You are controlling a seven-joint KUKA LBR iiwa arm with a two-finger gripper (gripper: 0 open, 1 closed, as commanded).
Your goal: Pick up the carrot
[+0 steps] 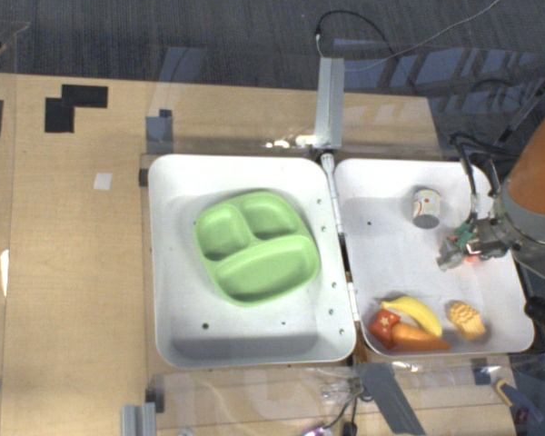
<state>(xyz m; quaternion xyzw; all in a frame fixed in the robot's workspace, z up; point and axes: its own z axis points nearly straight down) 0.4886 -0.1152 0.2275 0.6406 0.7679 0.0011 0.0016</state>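
The carrot (pixel 419 337) is lying at the right bin's (pixel 381 243) near edge beside a banana (pixel 416 313), while the gripper (pixel 460 246) is hovering well apart above the bin floor.

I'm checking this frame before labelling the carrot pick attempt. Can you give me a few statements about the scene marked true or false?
1. The carrot lies in the right bin, near its front edge. True.
2. The green divided plate sits in the right bin. False: it is in the left bin.
3. The gripper holds the carrot. False: it hovers well apart from it, further back in the bin.
4. The banana lies right beside the carrot. True.
5. A small can stands in the right bin's rear part. True.
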